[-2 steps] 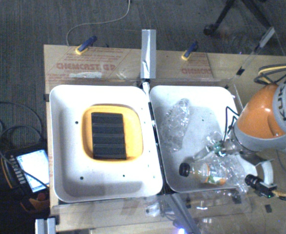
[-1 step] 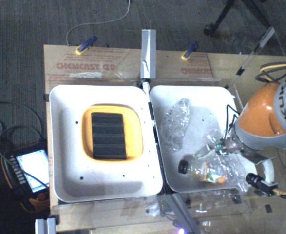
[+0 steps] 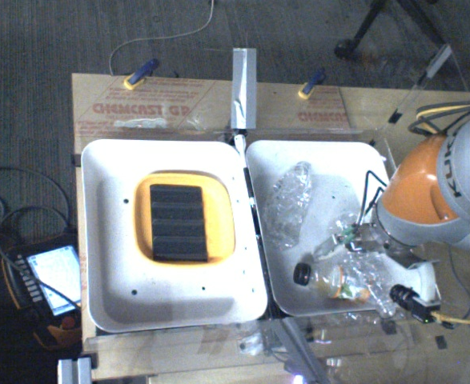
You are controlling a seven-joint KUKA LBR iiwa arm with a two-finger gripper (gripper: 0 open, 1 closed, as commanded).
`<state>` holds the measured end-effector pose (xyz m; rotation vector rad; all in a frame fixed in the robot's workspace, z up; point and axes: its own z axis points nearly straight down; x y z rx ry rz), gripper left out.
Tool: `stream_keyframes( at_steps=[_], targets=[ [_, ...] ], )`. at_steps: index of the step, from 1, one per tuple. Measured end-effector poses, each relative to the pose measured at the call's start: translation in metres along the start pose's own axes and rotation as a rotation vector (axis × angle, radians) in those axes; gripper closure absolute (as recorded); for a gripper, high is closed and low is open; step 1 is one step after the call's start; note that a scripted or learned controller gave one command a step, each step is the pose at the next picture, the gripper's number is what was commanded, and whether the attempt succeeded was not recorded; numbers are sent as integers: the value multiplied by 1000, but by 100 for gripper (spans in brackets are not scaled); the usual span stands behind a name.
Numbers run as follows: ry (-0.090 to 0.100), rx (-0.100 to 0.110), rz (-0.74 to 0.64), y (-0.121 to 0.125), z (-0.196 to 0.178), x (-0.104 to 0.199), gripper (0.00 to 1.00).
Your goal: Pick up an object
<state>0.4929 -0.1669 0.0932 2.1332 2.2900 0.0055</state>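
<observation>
The gripper (image 3: 361,250) hangs low over the right bin's (image 3: 331,152) near right corner, among crumpled clear plastic; whether it is clamped on anything cannot be told. Just left of it lies a clear bottle (image 3: 331,280) with a black cap, along the near wall. Another clear bottle (image 3: 289,198) lies nearer the bin's left wall. The left bin (image 3: 106,294) carries a yellow tray (image 3: 185,219) with a black insert at its middle.
</observation>
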Motion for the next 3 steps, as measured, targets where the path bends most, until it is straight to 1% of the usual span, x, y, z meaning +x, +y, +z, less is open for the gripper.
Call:
stream_keyframes(
  at_steps=[1,2,3],
  targets=[
    [6,14,64,29,-6,25,100],
    [7,9,-286,27,-168,47,100],
    [5,11,-304,65,-141,67,100]
  ],
)
